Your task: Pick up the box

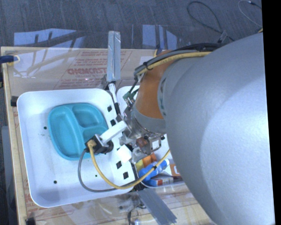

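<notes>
The big grey arm reached in from the right and hid most of the right bin. Its orange band sat above the wrist. The gripper pointed down over the wall between the two bins, near the left edge of the right bin. It was tucked under the wrist, so I could not tell if it was apart or together, or if it had anything in it.

A small orange and white bit showed in the right bin, tight against the arm near the bin's front edge. That may be the box, but most of it was hidden. Just beside it lay a blue thing with some orange on top.

In the left bin lay a blue-green plate with three parts. It was flat, in the middle of the bin and closer to the back edge. A yellow cable looped from the wrist over the front right part of that bin.

A blue clamp held the back left corner of the bench.
</notes>
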Motion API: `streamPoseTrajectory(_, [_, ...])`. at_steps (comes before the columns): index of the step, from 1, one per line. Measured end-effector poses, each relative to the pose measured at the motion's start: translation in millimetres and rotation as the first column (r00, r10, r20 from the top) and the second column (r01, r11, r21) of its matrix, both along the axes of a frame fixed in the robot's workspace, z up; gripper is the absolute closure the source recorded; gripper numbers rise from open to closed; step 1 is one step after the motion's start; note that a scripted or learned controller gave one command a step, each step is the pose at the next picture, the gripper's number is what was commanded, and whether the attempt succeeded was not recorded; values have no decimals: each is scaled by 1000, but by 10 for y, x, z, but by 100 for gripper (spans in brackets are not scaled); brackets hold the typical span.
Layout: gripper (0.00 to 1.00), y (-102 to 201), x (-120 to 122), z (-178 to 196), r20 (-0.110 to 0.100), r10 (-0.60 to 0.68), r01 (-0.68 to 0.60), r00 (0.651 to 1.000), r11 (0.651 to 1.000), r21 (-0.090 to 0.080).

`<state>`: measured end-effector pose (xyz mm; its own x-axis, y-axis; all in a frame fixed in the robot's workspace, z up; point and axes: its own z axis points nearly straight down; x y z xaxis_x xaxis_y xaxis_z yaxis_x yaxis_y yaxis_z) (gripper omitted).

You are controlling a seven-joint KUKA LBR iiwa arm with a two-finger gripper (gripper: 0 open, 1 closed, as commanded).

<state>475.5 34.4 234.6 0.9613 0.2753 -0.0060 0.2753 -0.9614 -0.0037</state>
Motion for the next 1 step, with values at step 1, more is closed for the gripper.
streamPoseTrajectory(1, [100, 169, 6, 301, 3, -64, 64, 998, 998, -2])
